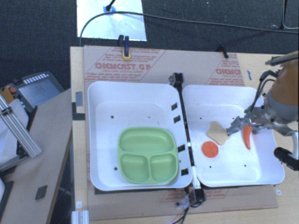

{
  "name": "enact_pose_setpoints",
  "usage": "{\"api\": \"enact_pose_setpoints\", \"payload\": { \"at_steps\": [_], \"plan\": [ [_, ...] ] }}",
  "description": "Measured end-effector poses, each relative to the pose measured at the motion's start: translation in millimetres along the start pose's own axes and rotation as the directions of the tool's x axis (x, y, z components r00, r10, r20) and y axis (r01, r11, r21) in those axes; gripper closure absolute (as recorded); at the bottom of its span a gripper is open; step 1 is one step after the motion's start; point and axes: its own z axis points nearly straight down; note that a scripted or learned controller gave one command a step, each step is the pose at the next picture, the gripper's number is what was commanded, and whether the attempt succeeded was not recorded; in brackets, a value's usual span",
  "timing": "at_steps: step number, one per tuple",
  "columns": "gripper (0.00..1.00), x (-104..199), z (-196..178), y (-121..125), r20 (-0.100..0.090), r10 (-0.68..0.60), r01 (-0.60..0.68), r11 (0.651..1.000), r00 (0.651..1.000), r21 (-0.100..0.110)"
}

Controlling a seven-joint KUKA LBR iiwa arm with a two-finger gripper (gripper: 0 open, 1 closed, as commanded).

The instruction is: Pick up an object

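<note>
While the orange carrot-shaped piece (247, 136) lies in the right bin (219, 97), just beside a tan wedge (217, 133) and near a round orange-red disc (210, 149), the gripper (243, 123) hangs low right over it. How far the fingers are spread I cannot tell, nor whether they grip anything. Judging by this, the reach-and-close step is in hand; next comes a firm close, then a straight lift. A green divided tray (147, 154) sits in the left bin (107, 101).
</note>
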Motion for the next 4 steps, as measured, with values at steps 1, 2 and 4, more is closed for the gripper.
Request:
{"api": "enact_pose_setpoints", "payload": {
  "at_steps": [1, 2, 4],
  "plan": [
    [0.0, 0, -6, 3, 0.002, -0.003, 0.003, 1.0, 1.0, -0.011],
    [0.0, 6, 54, -2, 0.001, -0.001, 0.001, 1.0, 1.0, -0.007],
    [1.0, 6, 91, 1, 0.002, -0.002, 0.002, 1.0, 1.0, -0.017]
  ]
}}
